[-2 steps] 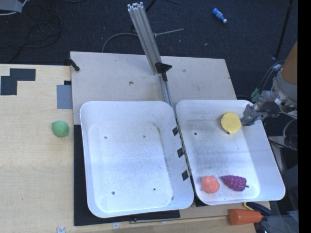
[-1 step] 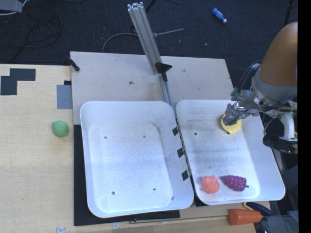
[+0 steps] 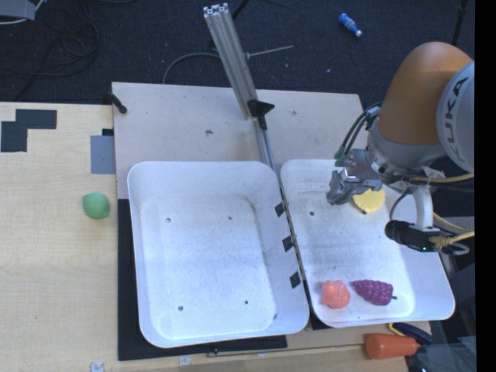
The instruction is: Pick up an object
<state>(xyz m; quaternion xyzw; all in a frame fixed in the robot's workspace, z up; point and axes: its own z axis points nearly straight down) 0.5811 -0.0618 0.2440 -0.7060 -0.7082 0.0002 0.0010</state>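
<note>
Leftmost on the pale wooden surface point(image 3: 46, 231) sits a small green ball point(image 3: 96, 205), well apart from both bins and just beside the left bin's outer edge. Next comes the left bin point(image 3: 155, 178), a shallow white tray with rounded corners, lying on a dark mat. A grey metal rail point(image 3: 232, 60) runs at a slant from the top of the view down toward the seam where the two bins meet, and small black clips mark that seam.

Further right lies the right bin point(image 3: 310, 231). Over its upper part hangs the hand point(image 3: 339, 194), a grey metal piece pointing down and slightly toward the left, low over the bin floor. Behind it the arm point(image 3: 422, 99) comes in from the right, its broad orange band above the wrist bulking large near the upper right corner, with cables looping around the wrist. Whether the hand's fingers are apart or together cannot be told from this angle, and nothing is seen between them.

Just beside the hand, on its right, lies a yellow object point(image 3: 370, 201) on the bin floor, partly hidden by the wrist. Well below, near the bin's front edge, an orange-pink fruit-like object point(image 3: 335, 294) and a purple grape-like cluster point(image 3: 373, 291) lie next to each other. Outside the bin, below its front right corner, rests an orange object point(image 3: 390, 346).
</note>
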